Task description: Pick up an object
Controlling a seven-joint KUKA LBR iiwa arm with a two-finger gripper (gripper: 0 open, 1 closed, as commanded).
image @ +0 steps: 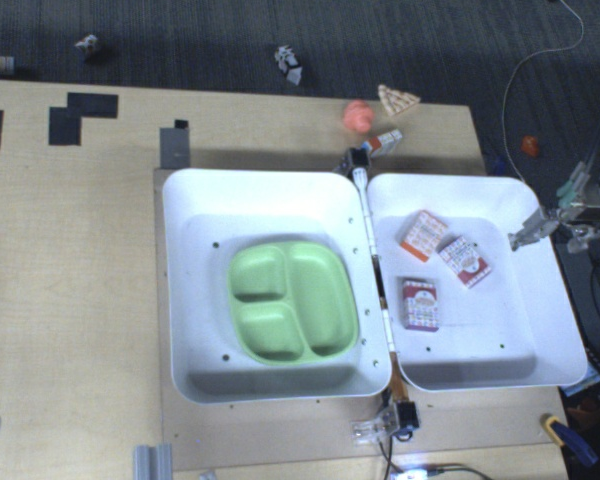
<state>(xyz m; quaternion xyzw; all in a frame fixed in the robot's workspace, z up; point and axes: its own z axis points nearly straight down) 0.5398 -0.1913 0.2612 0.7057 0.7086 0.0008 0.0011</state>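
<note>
Three small packets lie in the right bin (510, 363): an orange-and-white one (422, 235), a red-and-white one (465, 260) just right of it, and a dark red one (419, 303) below them. My gripper (545, 228) hangs at the right bin's upper right rim, apart from all the packets and to the right of the red-and-white one. Nothing can be seen in its grasp. In the left bin (195, 268) rests a green divided tray (292, 301).
Beyond the bins' far edge, on the bench, lie a pink ball (358, 116), a wedge-shaped toy (398, 100) and a small tube (382, 144). Cables and clips sit at the near edge (392, 426). Bare wooden bench spreads to the left.
</note>
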